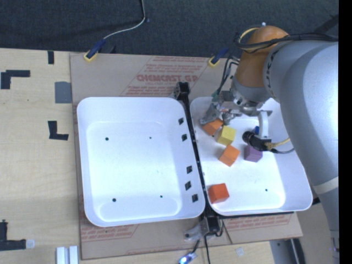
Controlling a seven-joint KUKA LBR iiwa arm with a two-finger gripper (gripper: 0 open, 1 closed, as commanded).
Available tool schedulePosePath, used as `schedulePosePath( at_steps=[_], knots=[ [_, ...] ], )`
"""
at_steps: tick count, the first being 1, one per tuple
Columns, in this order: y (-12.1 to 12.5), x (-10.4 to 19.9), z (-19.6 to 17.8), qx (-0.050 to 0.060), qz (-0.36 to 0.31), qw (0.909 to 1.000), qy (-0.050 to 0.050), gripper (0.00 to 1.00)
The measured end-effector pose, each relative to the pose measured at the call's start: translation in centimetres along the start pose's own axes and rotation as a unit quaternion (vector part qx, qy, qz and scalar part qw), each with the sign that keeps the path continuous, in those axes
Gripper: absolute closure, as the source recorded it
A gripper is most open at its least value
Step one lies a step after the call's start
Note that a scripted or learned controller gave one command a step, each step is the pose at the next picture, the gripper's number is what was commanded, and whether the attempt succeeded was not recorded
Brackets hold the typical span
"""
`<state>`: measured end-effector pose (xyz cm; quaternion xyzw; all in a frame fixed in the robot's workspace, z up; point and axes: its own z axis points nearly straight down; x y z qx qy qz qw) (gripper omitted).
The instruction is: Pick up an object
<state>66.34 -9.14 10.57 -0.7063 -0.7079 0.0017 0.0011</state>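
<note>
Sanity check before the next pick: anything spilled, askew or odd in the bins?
Nothing stands out. All five blocks lie inside the right bin: four clustered near the gripper, one orange block apart by the near rim. The left bin sits square.

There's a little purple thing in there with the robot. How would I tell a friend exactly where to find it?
Look at the right white bin, the one the grey arm reaches into. Just below the gripper sits a huddle of small blocks; the purple block is the one farthest right. Its neighbours are a yellow block and orange ones, so colour alone settles it.
</note>
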Motion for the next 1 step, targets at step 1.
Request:
schedulePosePath(
  at_steps=[1],
  knots=[
    [-0.7, 7.45, -8.44, -0.005, -0.003, 1.0, 0.0, 1.0]
  ],
)
